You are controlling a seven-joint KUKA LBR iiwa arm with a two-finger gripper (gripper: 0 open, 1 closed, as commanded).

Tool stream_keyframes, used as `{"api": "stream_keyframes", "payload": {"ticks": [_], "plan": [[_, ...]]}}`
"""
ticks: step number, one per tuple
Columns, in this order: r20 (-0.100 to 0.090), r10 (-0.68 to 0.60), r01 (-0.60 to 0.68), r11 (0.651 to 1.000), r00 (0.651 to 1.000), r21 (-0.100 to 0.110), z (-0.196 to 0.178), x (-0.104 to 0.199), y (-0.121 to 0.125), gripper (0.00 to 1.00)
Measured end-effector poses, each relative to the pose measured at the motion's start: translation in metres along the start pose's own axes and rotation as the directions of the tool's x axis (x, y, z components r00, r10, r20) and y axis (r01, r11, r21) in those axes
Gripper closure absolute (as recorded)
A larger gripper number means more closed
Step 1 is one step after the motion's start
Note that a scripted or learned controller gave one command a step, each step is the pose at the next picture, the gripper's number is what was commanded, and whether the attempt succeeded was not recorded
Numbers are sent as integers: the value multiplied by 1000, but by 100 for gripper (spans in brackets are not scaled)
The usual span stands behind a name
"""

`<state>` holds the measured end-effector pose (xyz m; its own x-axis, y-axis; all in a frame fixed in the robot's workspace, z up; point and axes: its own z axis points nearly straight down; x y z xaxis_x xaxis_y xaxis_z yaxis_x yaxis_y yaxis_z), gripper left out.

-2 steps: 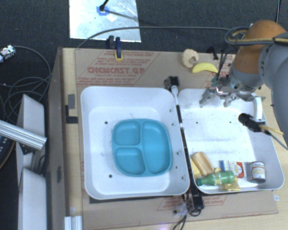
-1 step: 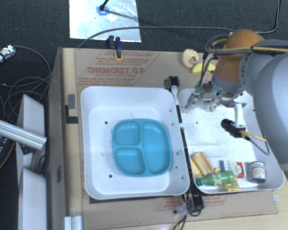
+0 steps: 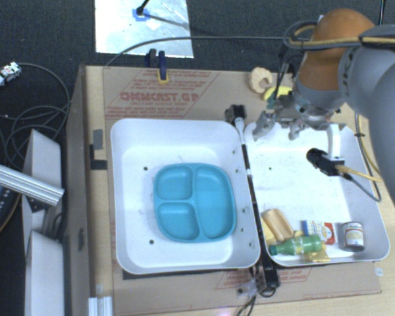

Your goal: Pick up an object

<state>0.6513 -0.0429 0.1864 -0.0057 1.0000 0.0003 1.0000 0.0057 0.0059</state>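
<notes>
My gripper (image 3: 275,131) hovers over the far left corner of the right bin (image 3: 296,176), its two fingers spread open with nothing between them. The loose objects lie well away from it, along that bin's near edge. A tan cylinder (image 3: 276,224) lies next to a green bottle (image 3: 297,245) on its side. A red, white and blue packet (image 3: 316,229) rests beside them. A small can (image 3: 352,235) stands at the near right corner.
The left bin (image 3: 128,176) holds a blue divided plate (image 3: 194,199). A divider rail (image 3: 247,176) separates the two bins. A cream-coloured object (image 3: 261,79) sits on the board behind the right bin. The bulky arm (image 3: 355,64) overhangs the right bin's far right side.
</notes>
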Motion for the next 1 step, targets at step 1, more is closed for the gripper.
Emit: {"api": "stream_keyframes", "payload": {"ticks": [1], "plan": [[0, -2, 2, 1000, 1000, 0, -10, 0, 0, 100]]}}
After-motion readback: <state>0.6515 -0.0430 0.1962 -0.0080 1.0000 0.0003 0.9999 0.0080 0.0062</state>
